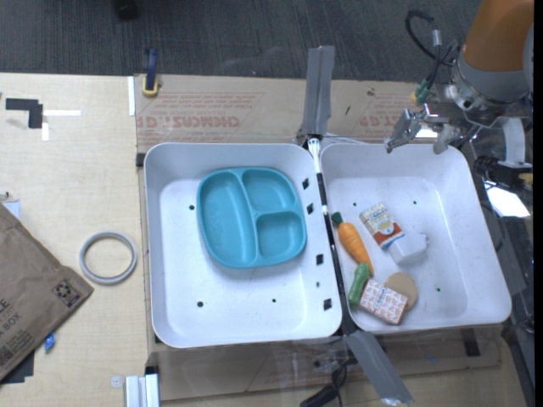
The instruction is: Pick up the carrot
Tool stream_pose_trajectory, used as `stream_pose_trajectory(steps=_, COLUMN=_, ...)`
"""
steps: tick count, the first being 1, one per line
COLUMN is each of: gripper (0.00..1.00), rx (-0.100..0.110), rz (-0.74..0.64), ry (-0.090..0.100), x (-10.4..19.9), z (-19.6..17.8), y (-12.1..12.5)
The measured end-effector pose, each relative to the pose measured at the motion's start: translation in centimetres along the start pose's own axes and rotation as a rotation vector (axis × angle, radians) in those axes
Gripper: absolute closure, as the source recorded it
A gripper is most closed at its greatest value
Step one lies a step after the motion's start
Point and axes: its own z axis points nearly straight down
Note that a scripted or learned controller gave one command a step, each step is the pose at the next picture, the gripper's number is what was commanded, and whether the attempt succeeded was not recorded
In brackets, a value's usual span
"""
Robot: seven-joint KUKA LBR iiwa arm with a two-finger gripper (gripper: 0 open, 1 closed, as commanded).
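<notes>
The orange carrot (352, 241) with a green tip lies slanted at the left side of the right bin (450, 195), close to the divider. My gripper (421, 136) hangs above the bin's far rim, well up and to the right of the carrot. Its two fingers are spread apart with nothing between them.
Next to the carrot lie a green vegetable (359, 283), a small carton (380, 224), a white block (408, 246), a tan round cookie (402, 285) and a pink wafer (383, 302). A blue divided plate (252, 217) lies in the left bin (170, 253). A tape ring (108, 255) rests on the bench at left.
</notes>
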Motion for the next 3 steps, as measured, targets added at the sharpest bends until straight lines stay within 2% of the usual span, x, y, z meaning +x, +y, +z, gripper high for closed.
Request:
stream_pose_trajectory(steps=1, gripper=0.0, rx=0.002, rz=-0.078, ry=0.0, x=7.9, z=7.3, y=-7.9)
stream_pose_trajectory(steps=2, gripper=0.0, rx=-0.001, rz=-0.021, ry=-0.001, x=2.3, z=7.2, y=-3.2)
stream_pose_trajectory(steps=3, gripper=0.0, rx=-0.001, rz=-0.021, ry=-0.001, x=2.3, z=7.2, y=-3.2)
